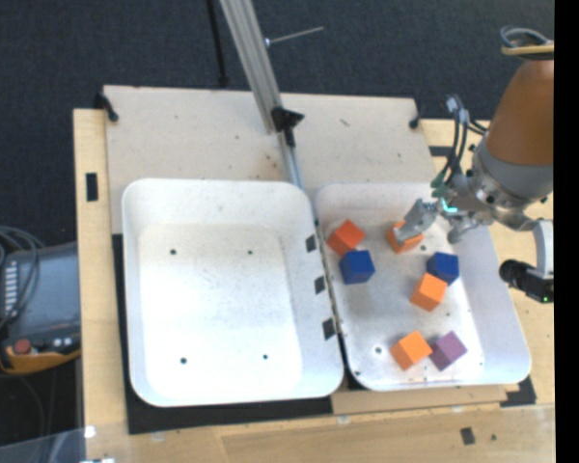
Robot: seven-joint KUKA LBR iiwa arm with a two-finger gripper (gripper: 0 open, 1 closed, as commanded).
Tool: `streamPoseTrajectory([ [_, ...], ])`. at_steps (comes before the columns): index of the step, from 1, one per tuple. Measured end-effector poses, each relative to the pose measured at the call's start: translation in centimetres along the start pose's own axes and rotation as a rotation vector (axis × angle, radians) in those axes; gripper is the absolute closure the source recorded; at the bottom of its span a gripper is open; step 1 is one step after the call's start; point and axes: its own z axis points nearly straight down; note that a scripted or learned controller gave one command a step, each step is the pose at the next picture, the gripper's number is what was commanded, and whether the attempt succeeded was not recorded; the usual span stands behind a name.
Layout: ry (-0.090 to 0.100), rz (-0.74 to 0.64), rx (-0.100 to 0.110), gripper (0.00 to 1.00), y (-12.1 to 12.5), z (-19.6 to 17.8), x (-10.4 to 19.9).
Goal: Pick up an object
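Note:
The right bin (492, 336) holds several small blocks. An orange block (345, 236) and a blue block (357, 266) lie near its left wall. A second blue block (444, 266) and an orange block (428, 291) sit in the middle right. Another orange block (412, 349) and a purple block (449, 349) lie near the front. My gripper (415, 224) reaches in from the right at the bin's back, right over one more orange block (400, 239), which it partly hides. Whether it touches that block is unclear.
The left bin (222, 287) stands beside the right one, and their walls meet at about mid-view. A slanted metal post (256, 56) rises from behind the bins. The arm's grey and orange wrist (521, 133) hangs over the right bin's back right corner.

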Motion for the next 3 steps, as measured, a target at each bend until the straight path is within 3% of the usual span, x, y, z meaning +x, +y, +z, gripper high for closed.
streamPoseTrajectory([
  [1, 0.0, 0.001, -0.005, 0.0, 0.1, -0.2, 0.0],
  [3, -0.002, 0.005, 0.001, 0.0, -0.3, 10.4, -0.5],
])
